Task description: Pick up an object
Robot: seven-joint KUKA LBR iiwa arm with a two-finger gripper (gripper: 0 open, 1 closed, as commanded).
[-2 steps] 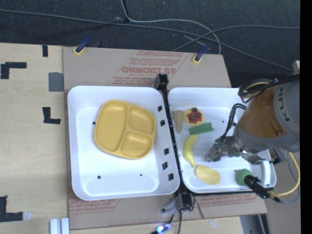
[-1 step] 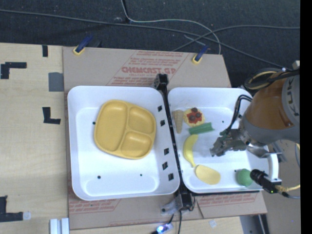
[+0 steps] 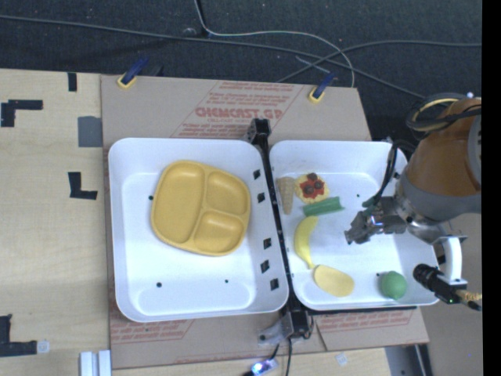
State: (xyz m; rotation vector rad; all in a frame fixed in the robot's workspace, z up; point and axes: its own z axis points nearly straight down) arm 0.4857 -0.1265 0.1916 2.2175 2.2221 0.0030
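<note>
The objects to be picked are found in the right bin [image 3: 344, 151], gathered mostly in its left half. A yellow banana [image 3: 304, 240] is laid roughly upright along the divider side, with a flat yellow chip-shaped piece [image 3: 334, 280] just below it near the front wall. Above the banana, a green bar [image 3: 322, 206] is set at a slight slant, touching or nearly touching a small yellow item topped with red dots [image 3: 311, 186]; a pale cone-shaped piece [image 3: 286, 193] is placed just left of these, close to the divider. A green ball [image 3: 393, 285] is seen apart from the rest, in the front right corner of the same bin. The gripper [image 3: 363, 229] is positioned over the middle right of this bin, to the right of the banana and above the green ball, with nothing visibly held between its fingers; whether the jaws are spread or closed cannot be told from this angle. The arm [image 3: 442, 171] is extended in from the right, its orange band visible above the wrist. In the left bin [image 3: 125, 210], a yellow divided plate [image 3: 200, 207] with three compartments is set toward the back centre. Both bins are rested on a cardboard sheet [image 3: 227, 108], held at the far edge by two yellow and blue clamps [image 3: 132, 72].
</note>
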